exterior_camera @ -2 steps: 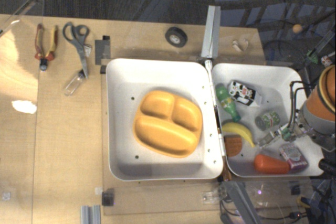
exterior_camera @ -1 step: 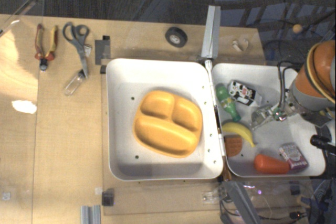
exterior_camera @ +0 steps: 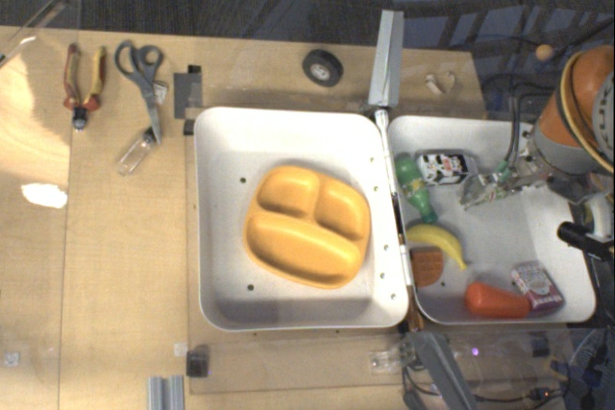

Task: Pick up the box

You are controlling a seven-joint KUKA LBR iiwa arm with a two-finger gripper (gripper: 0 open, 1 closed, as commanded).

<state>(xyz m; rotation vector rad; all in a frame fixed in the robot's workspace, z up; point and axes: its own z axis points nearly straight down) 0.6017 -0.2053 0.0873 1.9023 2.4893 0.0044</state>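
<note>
Box (exterior_camera: 536, 289) in right bin (exterior_camera: 538, 224), wooden bench (exterior_camera: 106, 264).

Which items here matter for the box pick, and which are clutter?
Job: box, gripper, right bin.
Lying about: banana, orange carrot-like toy, green bottle, yellow divided tray, scissors, pliers, tape roll.

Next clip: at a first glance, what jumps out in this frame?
The big yellow-orange moulded tray in the middle of the left bin dominates the view. The right bin is cluttered by contrast: a banana and a green bottle near its left wall, a red-orange piece beside a small purple box at the front. The gripper hangs over its upper middle, away from that box.
</note>
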